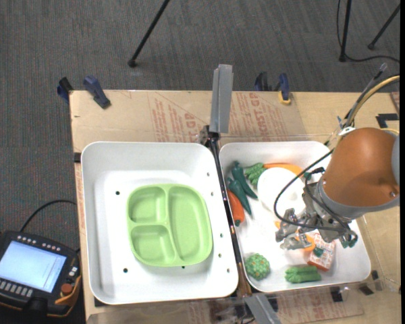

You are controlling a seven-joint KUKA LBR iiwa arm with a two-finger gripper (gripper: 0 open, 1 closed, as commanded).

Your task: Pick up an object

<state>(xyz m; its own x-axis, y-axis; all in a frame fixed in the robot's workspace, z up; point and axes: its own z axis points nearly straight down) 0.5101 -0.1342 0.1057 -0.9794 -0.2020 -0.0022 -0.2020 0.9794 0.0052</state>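
Here the gripper (309, 236) hangs over a small carton (322, 253), grip state indiscernible; the carton, probably light and crushable, suits gentle flat-side pinching.

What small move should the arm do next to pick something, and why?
Probably lower the claw straight down a little. It hangs low in the right bin, just above the small orange-and-white box, with nothing visibly between its fingers. The green toy lies just beside it.

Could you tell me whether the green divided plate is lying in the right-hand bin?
No, the green plate lies in the left bin.
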